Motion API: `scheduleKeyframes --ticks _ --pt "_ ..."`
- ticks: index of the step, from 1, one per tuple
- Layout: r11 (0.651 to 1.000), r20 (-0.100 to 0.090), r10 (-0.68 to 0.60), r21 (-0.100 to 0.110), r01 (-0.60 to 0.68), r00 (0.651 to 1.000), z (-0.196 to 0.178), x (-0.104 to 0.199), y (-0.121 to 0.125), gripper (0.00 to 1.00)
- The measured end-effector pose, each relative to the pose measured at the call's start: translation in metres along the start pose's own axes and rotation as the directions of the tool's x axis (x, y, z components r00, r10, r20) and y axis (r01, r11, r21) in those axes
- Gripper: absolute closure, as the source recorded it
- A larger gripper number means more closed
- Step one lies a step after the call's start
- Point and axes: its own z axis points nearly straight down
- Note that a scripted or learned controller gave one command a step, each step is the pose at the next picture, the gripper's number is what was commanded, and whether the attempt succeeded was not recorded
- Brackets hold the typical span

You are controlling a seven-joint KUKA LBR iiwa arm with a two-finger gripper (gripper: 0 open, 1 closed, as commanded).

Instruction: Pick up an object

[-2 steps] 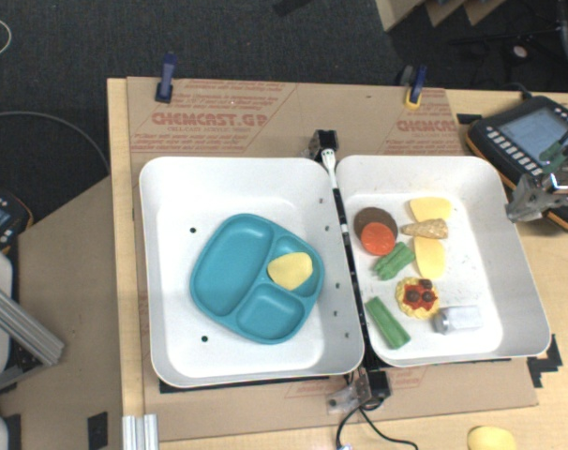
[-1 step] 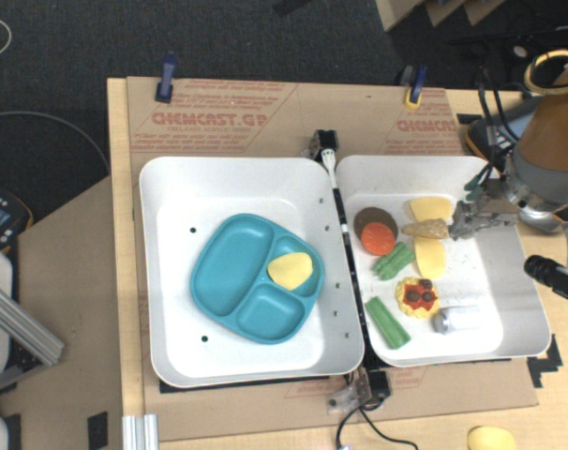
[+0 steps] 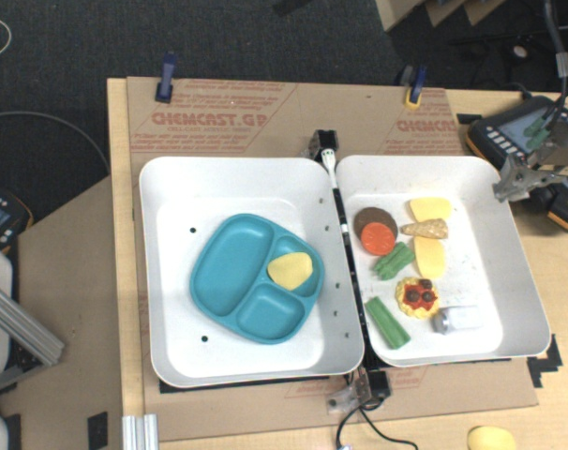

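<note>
Nearest, a yellow lump (image 3: 490,436) lies on the counter (image 3: 97,251), outside both bins. In the right bin (image 3: 509,251), front to back: green stick (image 3: 387,323), small clear piece (image 3: 450,320), yellow-red round toy (image 3: 417,296), second green piece (image 3: 393,261), yellow wedge (image 3: 431,256), orange ball (image 3: 378,239), brown disc (image 3: 375,220), tan strip (image 3: 425,228), yellow block (image 3: 429,208). Any of these could be the target, and they're crowded, several touching. The left bin (image 3: 162,251) holds a blue divided plate (image 3: 237,270) with a pale yellow piece (image 3: 290,270) in one compartment.

The arm (image 3: 546,148) sits further back, with its jaws by the right bin's far right rim, apart from every toy. Can't tell if they're released or clenched; nothing seen held.

Risks: the tight cluster means a descent likely lands on two toys or nudges neighbours. Round ones may roll out and flat ones may slip. The bin wall could block a low approach.
</note>
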Motion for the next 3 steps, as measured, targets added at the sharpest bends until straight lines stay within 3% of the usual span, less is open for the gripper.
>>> scheduleKeyframes --ticks 1,2,3 --pt "1.000 -0.005 0.003 0.025 -0.003 1.000 0.041 0.030 -0.036 1.00" --pt "1.000 -0.002 -0.001 0.007 0.001 1.000 -0.054 0.083 -0.031 1.00" --pt "1.000 -0.003 0.005 0.025 -0.005 1.000 -0.002 0.090 -0.033 1.00"
